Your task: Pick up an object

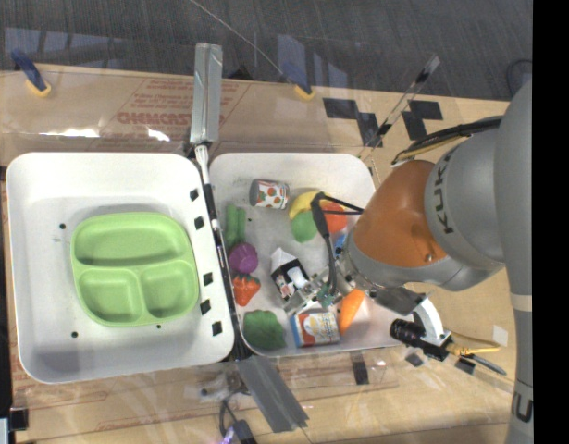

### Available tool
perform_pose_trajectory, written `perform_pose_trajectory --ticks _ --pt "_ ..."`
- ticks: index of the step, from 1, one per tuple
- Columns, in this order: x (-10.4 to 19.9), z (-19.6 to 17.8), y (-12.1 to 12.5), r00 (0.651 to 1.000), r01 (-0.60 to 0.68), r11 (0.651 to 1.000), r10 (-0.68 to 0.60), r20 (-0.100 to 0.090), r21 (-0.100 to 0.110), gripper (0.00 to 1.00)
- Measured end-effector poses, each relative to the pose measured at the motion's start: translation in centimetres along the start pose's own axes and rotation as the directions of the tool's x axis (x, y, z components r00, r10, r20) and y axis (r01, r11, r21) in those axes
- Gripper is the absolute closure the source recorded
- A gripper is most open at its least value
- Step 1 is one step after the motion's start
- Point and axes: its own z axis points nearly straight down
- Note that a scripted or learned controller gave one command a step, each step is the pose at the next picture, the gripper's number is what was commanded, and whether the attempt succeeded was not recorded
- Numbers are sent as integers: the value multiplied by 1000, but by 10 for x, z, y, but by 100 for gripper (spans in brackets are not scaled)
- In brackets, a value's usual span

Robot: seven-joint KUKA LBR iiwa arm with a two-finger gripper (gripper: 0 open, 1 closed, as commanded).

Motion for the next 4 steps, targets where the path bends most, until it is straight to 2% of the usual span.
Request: perform_pose_trajectory --ticks 1,2,3,4 --pt "28 -152 56 987 162 987 -162 7 -8 100" --pt "-45 -159 126 975 223 975 -223 -1 2 100" --pt "-88 -47 136 919 395 919 -395 -14 7 100" --pt "-114 -23 130 953 301 954 -301 21 -5 100"
